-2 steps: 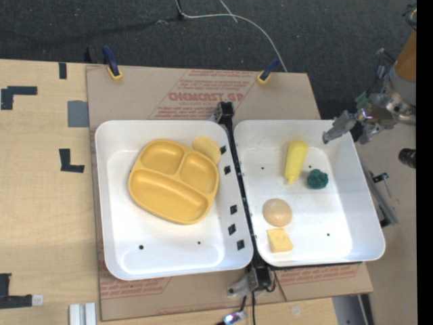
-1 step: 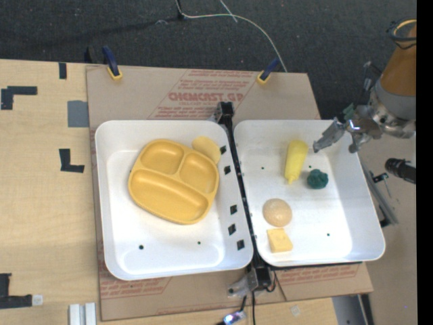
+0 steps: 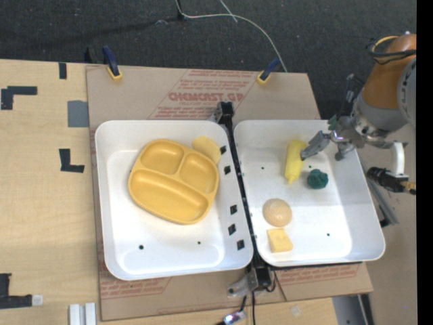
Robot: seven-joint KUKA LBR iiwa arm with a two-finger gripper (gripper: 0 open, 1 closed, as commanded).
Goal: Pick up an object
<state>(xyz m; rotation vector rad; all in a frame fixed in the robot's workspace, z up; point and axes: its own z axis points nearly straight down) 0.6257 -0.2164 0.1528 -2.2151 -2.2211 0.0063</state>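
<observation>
Gripper [image 3: 327, 145] hovers over right bin [image 3: 338, 246], jaws spread wide (holding nothing), near yellow banana [image 3: 293, 160] and green toy [image 3: 317, 179].

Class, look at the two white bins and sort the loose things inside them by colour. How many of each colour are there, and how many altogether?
Yellow: 4, the divided plate, the small piece at its edge, the banana, the cheese block
Green: 1, the green lump
Beige: 1, the round ball
Total: 6
</observation>
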